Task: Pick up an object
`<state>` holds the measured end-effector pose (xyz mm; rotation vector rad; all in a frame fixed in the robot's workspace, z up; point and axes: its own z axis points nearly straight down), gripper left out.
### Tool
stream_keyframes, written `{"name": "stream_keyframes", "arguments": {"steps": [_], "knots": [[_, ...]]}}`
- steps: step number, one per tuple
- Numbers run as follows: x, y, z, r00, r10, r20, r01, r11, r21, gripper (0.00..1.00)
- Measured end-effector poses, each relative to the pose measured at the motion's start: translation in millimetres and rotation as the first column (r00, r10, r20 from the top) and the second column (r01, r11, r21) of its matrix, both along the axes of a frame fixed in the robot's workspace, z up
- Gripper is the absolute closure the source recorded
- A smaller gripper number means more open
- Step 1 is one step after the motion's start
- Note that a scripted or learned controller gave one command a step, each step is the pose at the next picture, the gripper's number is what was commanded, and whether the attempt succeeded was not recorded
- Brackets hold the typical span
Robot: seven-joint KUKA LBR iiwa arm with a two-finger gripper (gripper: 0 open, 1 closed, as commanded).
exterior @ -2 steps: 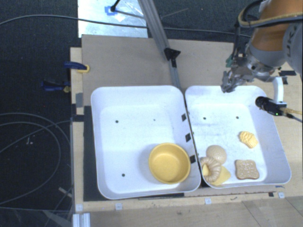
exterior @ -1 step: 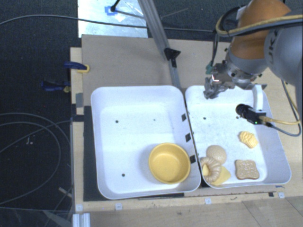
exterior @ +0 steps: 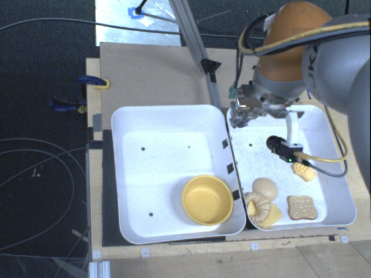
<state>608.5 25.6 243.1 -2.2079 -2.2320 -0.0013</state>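
A: Toward the upper right of the frame, the gripper [exterior: 239,116] hangs over the far left corner of the right bin [exterior: 331,155], close to the divide between the two bins. Nothing sits between its fingers, and from this angle I cannot tell whether they are apart or together.

B: So which step is this?

A: I judge it to be the approach; no object is picked yet. The candidates lie along the near edge of the right bin: a pale round bun [exterior: 265,186] touching a curled cream pastry [exterior: 258,208], a square biscuit [exterior: 302,207] a little to their right, and a small yellow piece [exterior: 304,171] above it, beside the black fitting [exterior: 280,147] with the yellow cable.

B: And the left bin [exterior: 145,132]?

A: It holds a yellow bowl [exterior: 207,199] near its lower right corner.

B: What does the next move need?

A: Probably travel toward the bottom of the frame, then a descent over one piece. The biscuit stands apart from its neighbours, so it looks the cleanest target; bun and pastry touch and could shift together.
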Motion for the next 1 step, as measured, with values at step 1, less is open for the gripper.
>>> {"name": "stream_keyframes", "arguments": {"steps": [1], "knots": [[-12.2,53.3,-13.4,1.0,0.0,0.0,0.0,1.0,0.0,1.0]]}}
